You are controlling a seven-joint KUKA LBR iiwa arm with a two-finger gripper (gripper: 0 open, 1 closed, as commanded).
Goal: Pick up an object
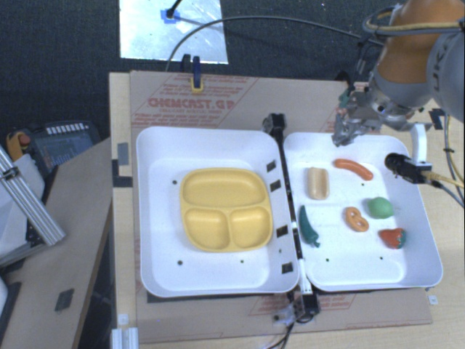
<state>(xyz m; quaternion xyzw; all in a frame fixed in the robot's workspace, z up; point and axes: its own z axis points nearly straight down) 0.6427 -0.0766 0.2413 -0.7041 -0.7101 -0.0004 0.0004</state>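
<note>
Cardboard covers the surface (218,97) under two white bins. Nearest my hand (350,133), in the right bin (414,267), lies an orange sausage (353,169); I hover at that bin's far edge, grip state unclear. Around it lie a bun (317,182), pretzel (356,219), green ball (379,207), strawberry (392,238) and green pepper (308,227). Left bin (156,195) holds a yellow tray (221,208).

From my remote station I see a dark carpeted floor (58,42) across twelve o'clock. On it, toward eleven o'clock, lies a shiny metal sheet (173,20) bearing a blue tape patch (171,15). A cardboard sheet (218,97) printed with red lettering covers the wooden bench (120,217). At nine o'clock sit a dark keypad pendant (62,147) and an aluminium extrusion bar (25,198).
</note>
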